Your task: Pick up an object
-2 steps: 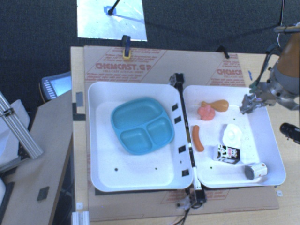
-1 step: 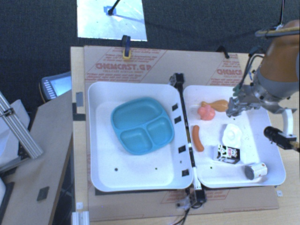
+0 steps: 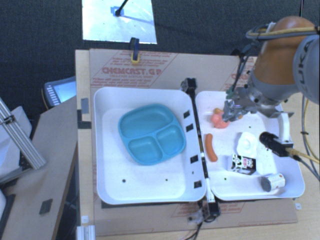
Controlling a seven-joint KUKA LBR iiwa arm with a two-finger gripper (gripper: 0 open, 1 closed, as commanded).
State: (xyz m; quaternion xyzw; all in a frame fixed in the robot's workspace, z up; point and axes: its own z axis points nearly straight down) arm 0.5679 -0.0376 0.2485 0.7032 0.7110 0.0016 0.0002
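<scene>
My gripper (image 3: 231, 112) reaches down into the back left part of the right bin (image 3: 295, 184). It sits just right of a small pink and orange toy (image 3: 218, 119), touching or nearly touching it. An orange sausage-shaped piece (image 3: 211, 147) lies near the bin's left wall. A white lumpy object (image 3: 246, 143) rests in the middle. In front of it lies a black and white carton (image 3: 244, 164). A grey and white cylinder (image 3: 272, 182) lies at the front right.
The left bin (image 3: 107, 184) holds a blue divided plate (image 3: 151, 133). A black divider (image 3: 197, 139) runs between the bins. Cardboard (image 3: 150, 66) lies under both. The arm (image 3: 282, 49) hangs over the right bin's back right.
</scene>
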